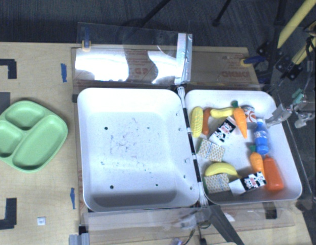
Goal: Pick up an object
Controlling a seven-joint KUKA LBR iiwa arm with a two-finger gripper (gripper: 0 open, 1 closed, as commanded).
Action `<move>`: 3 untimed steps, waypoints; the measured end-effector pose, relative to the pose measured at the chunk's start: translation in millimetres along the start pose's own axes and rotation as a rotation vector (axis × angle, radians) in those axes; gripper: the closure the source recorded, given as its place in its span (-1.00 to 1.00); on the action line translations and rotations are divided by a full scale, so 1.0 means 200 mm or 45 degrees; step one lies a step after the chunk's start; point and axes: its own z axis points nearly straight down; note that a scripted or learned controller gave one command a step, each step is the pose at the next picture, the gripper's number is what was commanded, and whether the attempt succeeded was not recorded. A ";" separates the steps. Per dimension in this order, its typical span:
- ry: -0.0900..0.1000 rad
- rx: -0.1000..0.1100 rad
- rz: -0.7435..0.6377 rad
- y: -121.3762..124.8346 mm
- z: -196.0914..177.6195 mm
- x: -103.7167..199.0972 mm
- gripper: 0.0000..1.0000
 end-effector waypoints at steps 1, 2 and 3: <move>0.001 0.000 0.007 0.36 0.58 -0.08 -1.00; 0.013 -0.005 0.160 0.44 0.92 -0.06 -1.00; 0.005 -0.001 0.155 0.44 0.88 -0.07 1.00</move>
